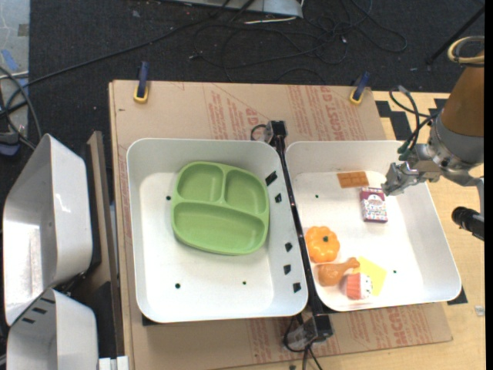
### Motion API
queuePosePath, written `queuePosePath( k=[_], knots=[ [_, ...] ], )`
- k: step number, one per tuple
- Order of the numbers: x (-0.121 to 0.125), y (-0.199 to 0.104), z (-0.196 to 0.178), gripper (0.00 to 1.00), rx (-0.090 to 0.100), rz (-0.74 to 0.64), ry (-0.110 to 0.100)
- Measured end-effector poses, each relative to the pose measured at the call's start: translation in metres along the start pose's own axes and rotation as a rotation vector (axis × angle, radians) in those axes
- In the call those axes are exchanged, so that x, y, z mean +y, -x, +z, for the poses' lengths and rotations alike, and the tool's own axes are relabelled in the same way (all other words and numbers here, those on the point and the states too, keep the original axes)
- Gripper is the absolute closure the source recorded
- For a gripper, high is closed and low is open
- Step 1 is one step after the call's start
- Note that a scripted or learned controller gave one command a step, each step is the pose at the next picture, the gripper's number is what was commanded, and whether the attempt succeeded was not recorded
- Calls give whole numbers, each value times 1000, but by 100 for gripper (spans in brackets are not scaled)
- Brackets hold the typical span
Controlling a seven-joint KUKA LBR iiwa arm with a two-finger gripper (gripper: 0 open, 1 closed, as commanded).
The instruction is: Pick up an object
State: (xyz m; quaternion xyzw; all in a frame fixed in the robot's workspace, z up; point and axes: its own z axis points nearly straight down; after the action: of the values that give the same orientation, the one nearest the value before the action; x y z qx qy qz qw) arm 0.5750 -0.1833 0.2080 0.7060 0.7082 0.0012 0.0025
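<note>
Your right bin [443, 264] holds a small pink box [373, 205], orange cracker [352, 179], toy pumpkin [323, 242], drumstick [337, 271] and yellow wedge [371, 273]. The gripper [399, 177] hovers just beside the box; jaw state cannot be told. Left bin [146, 230]: one green divided plate [221, 207].

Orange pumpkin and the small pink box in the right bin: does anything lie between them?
No. In the camera view, bare white bin floor separates the pumpkin from the pink box; the orange cracker sits farther back.
</note>
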Motion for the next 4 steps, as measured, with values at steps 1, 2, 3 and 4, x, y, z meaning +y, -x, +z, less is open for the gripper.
queuePosePath(
  k=[1,2,3,4],
  knots=[
    [-1,-57,-12,100,3,-5,-4],
    [-4,-106,-7,100,3,-4,-7],
    [-17,-148,-9,100,3,-4,-7],
    [-25,-193,-6,100,3,-4,-8]
  ],
)
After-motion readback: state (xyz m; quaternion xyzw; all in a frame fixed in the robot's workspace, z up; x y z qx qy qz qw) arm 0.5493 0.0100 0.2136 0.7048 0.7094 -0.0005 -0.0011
